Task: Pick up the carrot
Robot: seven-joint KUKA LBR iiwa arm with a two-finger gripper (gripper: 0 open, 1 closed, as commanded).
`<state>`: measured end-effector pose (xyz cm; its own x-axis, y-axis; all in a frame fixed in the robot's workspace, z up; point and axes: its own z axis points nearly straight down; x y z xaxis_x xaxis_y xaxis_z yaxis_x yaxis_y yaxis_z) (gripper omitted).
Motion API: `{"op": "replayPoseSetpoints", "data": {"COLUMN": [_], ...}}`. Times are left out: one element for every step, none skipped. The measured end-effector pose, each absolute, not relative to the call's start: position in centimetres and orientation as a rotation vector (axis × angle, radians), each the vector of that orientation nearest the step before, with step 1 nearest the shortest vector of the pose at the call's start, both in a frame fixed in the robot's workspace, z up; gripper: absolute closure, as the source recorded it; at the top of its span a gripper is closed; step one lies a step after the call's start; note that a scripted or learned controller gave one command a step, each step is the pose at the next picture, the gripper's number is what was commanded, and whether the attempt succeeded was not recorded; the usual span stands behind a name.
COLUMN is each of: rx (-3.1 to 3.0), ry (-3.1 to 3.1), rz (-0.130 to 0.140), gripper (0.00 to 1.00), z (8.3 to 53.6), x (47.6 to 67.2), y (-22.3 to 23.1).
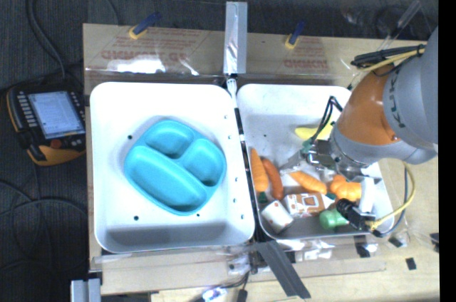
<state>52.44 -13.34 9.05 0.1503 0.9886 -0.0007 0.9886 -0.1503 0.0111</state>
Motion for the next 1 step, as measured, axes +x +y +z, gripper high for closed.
{"op": "replayPoseSetpoints", "data": {"rx": [2.373], "ry": [2.044], "rz": [0.017], "gripper": [1.00], "z": [10.06], "x": [52.63], "y": [-13.22]}}
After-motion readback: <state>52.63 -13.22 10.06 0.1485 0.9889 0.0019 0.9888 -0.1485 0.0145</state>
